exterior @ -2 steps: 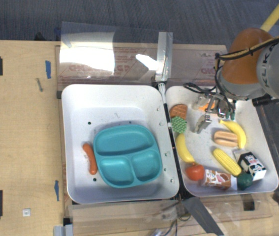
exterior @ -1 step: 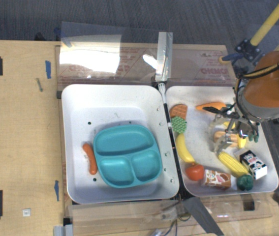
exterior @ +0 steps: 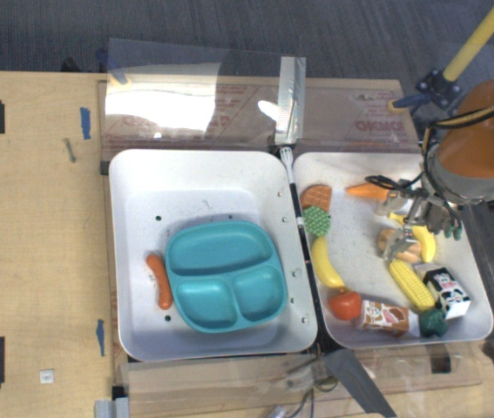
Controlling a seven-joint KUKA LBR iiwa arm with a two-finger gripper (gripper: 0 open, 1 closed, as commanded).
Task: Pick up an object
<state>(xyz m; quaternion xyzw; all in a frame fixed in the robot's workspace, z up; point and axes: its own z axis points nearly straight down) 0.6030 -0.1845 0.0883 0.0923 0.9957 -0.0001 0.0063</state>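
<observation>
Hand (exterior: 406, 225) low in right bin (exterior: 477, 277) above corn (exterior: 410, 285); teal tray (exterior: 226, 274), sausage (exterior: 159, 280) in left bin (exterior: 133, 190).

Left bin (exterior: 133, 181): the teal divided plate (exterior: 225, 274) takes its middle and near half, with a sausage (exterior: 159, 279) along the plate's left side; the far strip is bare.
Right bin (exterior: 482, 316): bare floor in the middle, between the banana (exterior: 325, 265) by the divider and the corn cob (exterior: 410, 284).
Right bin, near edge: tomato (exterior: 346, 305), small carton (exterior: 384, 315) and milk carton (exterior: 448, 293) crowd it.
Right bin, far right: the pincer (exterior: 408, 225) hangs low there, a carrot (exterior: 370, 192) just beside it.
</observation>
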